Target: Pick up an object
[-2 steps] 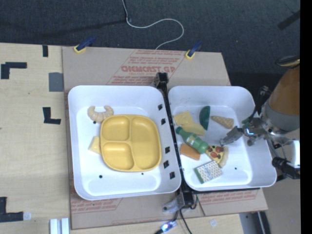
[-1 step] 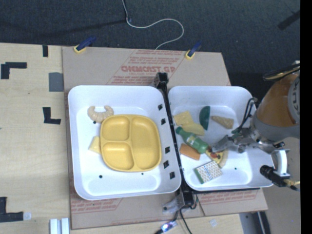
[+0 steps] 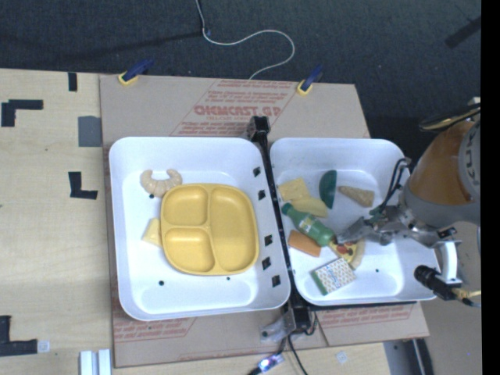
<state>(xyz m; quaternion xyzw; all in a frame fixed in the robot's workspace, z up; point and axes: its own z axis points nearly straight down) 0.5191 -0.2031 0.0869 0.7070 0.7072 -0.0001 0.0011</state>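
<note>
The gripper point(image 3: 353, 231) is hanging low over the middle of the right bin point(image 3: 391, 153), and we cannot tell from this slanted look how it is set, since the dark metal of it is blurring into the clutter beneath. We are seeing the arm point(image 3: 449, 174) reaching in over the bin's right rim, its orange band bulging above the wrist and its grey body partly cut off at the picture's edge. The open room in this bin is lying along its near-right corner and along the far rim; the rest is crowded. Against the bin's left wall we are finding a yellow piece point(image 3: 303, 198), a green bottle point(image 3: 310, 226) lying tilted just beside it, and an orange block point(image 3: 305, 244) touching the bottle's lower side. A dark green object point(image 3: 327, 187) and a tan wedge point(image 3: 356, 195) are sitting nearer the far rim. A patterned packet point(image 3: 333, 274) is resting by the near rim, and a small red-and-yellow item point(image 3: 348, 249) just under the gripper is too tangled for us to name. In the left bin point(image 3: 129, 209), a yellow divided plate point(image 3: 209, 228) is taking up the centre, half covering a yellow scrap point(image 3: 151, 231) at its left edge, with a tan curled piece point(image 3: 159, 181) near the far-left corner.
</note>
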